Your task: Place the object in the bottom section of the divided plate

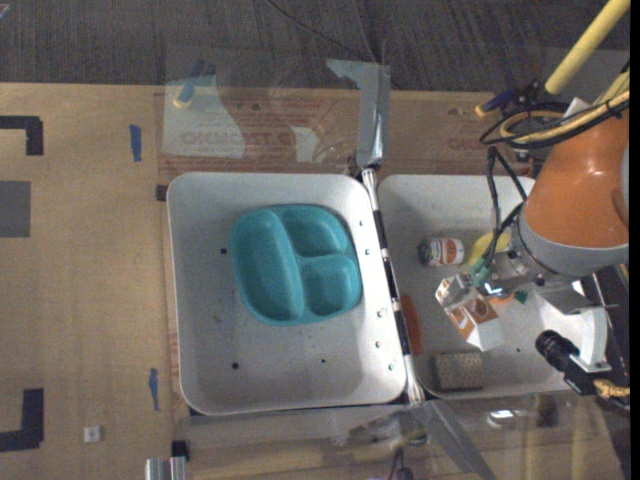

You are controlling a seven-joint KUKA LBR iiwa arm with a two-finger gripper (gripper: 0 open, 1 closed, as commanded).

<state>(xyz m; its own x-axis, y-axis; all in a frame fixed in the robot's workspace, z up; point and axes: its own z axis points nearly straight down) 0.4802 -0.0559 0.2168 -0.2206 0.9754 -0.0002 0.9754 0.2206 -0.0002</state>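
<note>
camera view: arm (580,203) bent over right bin (410,218), gripper (487,286) low.

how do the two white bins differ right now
The left bin holds one teal divided plate near its middle; the right bin holds several small items, among them a small can and a tan block. The arm hangs over the right bin, not over the left bin. Both are shallow, white and side by side.
</note>
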